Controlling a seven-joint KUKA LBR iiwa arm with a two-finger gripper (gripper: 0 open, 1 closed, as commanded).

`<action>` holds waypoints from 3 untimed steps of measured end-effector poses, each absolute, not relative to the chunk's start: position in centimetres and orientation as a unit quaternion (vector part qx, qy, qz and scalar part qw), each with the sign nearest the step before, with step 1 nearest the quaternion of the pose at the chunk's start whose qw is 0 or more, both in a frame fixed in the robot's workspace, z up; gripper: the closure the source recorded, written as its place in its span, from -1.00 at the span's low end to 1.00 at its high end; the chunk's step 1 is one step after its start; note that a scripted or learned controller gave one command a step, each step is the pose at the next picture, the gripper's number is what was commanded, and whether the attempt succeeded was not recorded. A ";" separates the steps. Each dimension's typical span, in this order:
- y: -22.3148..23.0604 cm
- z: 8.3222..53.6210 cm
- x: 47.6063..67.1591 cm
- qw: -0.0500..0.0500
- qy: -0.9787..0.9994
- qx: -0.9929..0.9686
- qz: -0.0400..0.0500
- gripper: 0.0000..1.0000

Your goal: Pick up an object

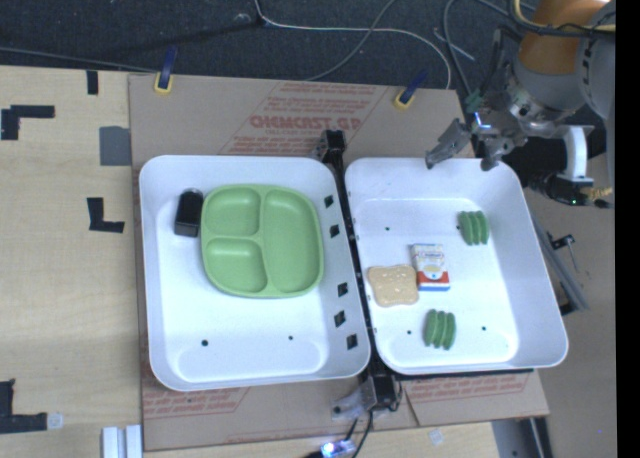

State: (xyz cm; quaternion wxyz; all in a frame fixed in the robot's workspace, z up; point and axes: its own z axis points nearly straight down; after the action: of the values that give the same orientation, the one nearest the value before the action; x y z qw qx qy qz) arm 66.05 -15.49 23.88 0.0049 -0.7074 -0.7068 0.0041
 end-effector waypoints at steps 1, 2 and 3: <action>-15.5 24.6 66.3 0.000 -0.708 -0.707 0.001 -1.00; -16.0 20.0 65.9 0.002 -0.707 -0.707 0.002 -1.00; -16.5 14.7 64.9 0.002 -0.707 -0.707 0.003 -1.00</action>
State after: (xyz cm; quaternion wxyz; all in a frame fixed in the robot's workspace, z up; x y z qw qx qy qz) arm 64.92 -16.55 14.70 0.0020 -0.7069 -0.7073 0.0028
